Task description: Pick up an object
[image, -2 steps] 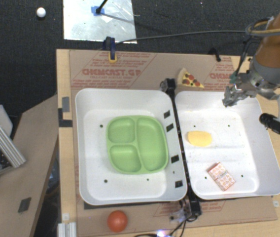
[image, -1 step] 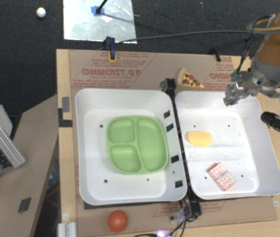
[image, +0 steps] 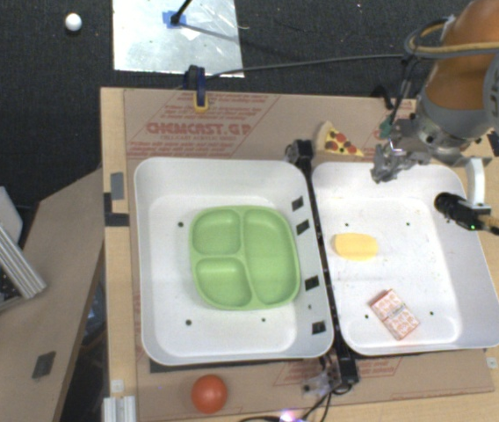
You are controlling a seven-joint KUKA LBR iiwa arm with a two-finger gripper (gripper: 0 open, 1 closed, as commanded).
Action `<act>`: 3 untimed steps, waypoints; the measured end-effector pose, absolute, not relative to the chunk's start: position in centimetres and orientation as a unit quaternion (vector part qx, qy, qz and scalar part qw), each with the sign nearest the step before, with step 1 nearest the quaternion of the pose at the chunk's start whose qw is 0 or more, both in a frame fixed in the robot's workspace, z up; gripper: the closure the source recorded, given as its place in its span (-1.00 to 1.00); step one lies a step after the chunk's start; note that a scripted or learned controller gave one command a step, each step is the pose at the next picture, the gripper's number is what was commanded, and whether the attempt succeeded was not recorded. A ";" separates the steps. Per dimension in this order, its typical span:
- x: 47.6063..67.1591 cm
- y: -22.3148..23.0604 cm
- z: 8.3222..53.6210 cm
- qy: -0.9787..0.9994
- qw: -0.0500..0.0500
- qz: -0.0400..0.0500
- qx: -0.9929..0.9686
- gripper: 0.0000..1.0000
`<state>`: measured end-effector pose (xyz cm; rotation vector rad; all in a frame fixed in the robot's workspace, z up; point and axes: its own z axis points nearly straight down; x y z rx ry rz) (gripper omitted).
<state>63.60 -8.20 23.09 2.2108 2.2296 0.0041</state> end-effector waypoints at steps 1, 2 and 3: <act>63.3 -2.0 23.4 0.710 0.000 0.001 0.704 1.00; 63.9 2.9 22.4 0.710 0.001 0.001 0.704 1.00; 64.4 8.4 23.5 0.711 0.001 0.002 0.704 1.00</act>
